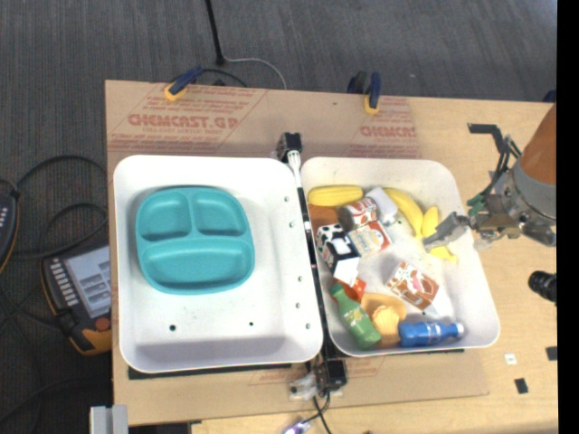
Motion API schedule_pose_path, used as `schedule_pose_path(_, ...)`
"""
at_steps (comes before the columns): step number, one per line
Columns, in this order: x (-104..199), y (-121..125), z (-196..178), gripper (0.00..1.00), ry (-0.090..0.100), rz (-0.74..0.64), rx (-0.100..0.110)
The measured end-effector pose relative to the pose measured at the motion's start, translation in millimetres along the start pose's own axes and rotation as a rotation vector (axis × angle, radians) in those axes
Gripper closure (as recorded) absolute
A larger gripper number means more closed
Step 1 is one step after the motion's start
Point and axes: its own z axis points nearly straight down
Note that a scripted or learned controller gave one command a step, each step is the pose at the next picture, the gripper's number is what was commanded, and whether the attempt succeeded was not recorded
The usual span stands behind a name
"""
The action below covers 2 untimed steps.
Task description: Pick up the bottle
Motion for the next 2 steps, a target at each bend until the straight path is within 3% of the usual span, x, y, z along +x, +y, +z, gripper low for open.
schedule_pose_path(1,0,0,-10,1.0,-0.001,0.0,0.0)
schedule_pose_path(2,43,-30,21,1.0,0.001,-0.026,0.001)
